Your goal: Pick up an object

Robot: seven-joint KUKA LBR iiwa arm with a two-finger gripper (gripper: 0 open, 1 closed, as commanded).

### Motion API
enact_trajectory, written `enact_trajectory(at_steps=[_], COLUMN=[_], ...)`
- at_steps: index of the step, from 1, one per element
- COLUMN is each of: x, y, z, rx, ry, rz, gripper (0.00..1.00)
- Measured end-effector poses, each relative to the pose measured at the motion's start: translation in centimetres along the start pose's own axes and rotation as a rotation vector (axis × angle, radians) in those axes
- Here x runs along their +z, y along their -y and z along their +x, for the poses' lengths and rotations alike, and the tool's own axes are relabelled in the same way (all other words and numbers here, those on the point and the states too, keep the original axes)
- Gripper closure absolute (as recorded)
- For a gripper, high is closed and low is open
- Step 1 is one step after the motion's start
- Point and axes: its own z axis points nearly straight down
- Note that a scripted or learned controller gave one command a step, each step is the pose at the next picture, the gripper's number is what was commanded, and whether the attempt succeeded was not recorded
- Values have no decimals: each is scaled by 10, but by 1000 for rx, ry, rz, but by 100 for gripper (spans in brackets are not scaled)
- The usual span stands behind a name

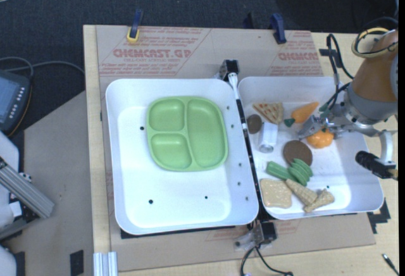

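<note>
Camera view: gripper (318, 130) low in the right bin (361, 195), touching an orange toy (321, 139); finger state cannot be told, no grasp visible, so pickup remains to be done.

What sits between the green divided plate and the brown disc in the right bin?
In the camera view: the bins' adjoining rims and a small white tube, between green plate and brown disc.
</note>
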Motion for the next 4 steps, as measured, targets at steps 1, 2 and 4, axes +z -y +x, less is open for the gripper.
enact_trajectory(at_steps=[1,2,4], x=[-12,-67,-144], y=[-1,-1,-6], z=[0,-11,-14], rx=[0,0,0], ry=[2,5,5], rz=[-5,-11,-11], gripper=[100,100,100])
